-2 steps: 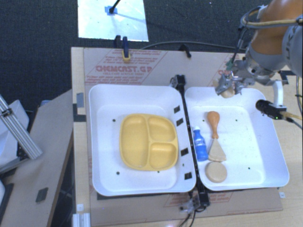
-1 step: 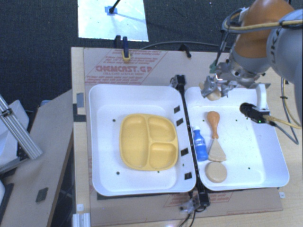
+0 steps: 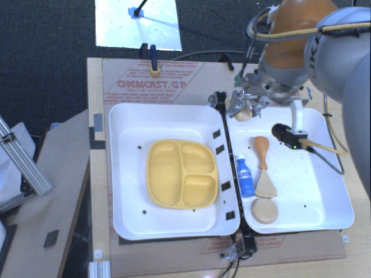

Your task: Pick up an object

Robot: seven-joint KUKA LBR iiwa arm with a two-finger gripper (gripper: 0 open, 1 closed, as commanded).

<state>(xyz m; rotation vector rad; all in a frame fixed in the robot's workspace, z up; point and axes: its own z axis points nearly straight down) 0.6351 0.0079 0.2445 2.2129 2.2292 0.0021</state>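
My gripper [image 3: 242, 105] hangs low over the far left corner of the right bin [image 3: 330, 172]. A small beige object [image 3: 244, 115] shows just beneath it, partly hidden by the gripper, and I cannot tell whether it is held. Further forward in the same bin a wooden spatula [image 3: 264, 164] lies lengthwise, its flat blade towards the front. A small blue bottle with a white cap [image 3: 244, 177] lies to its left, against the divider. A round tan disc [image 3: 265, 211] sits near the front wall.
The left bin [image 3: 127, 129] holds a yellow divided plate [image 3: 181, 174] in its middle. The grey arm with its orange band [image 3: 298, 22] reaches in from the upper right, over the right bin's far edge. A blue clamp [image 3: 153, 57] stands behind the bins.
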